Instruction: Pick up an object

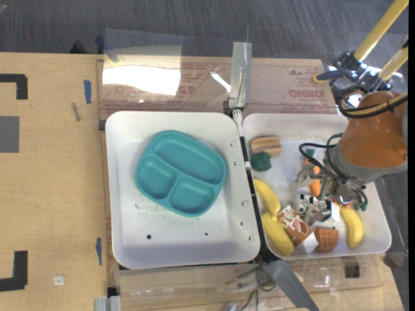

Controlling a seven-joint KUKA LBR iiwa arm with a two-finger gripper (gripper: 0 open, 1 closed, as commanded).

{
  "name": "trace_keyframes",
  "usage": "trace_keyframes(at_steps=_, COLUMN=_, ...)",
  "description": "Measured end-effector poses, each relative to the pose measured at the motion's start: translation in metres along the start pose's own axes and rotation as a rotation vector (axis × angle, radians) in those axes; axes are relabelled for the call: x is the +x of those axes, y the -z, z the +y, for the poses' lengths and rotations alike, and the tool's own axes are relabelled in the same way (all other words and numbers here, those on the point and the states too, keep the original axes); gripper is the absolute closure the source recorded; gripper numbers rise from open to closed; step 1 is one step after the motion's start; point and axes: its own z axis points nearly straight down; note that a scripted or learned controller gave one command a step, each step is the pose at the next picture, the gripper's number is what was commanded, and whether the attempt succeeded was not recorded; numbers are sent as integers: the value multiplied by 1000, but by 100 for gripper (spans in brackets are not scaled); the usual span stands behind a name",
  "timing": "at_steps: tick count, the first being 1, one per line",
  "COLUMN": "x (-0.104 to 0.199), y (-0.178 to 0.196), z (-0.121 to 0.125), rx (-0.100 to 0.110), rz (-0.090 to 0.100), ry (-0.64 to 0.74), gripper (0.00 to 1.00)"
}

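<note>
Tabletop [45, 173], tan board, carries the two white bins side by side under my overhead camera.

Left bin [130, 238]: one item, a teal divided plate [181, 172] with three compartments, lying flat near the bin's middle and turned at a slant.

Right bin [382, 235]: crowded with toy food. My arm [373, 138] comes in from the right, orange band showing, wrist over the bin's right half.

End effector [318, 206] is down among the items at the bin's centre. Cables and dark hardware clutter that spot; I cannot tell how its tips are set, and I see nothing clearly gripped.

Candidate objects, all lying in the right bin:
- yellow banana [267, 196] along the left wall, just above a corn cob [277, 233] at the front-left corner
- second banana [352, 225] near the right front, just beside the end effector
- tan bread-like block [266, 145] at the back left, with a small dark green piece [262, 162] touching its lower edge
- waffle-patterned orange piece [327, 240] at the front edge
- red-and-white piece [296, 226] between the corn cob and the waffle piece
</note>
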Motion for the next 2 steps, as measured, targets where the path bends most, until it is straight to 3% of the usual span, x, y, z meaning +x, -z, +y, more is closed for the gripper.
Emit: trace_keyframes(at_steps=2, x=-12, y=-1, z=-7, rx=4, rz=-6, ry=-1, gripper=0)
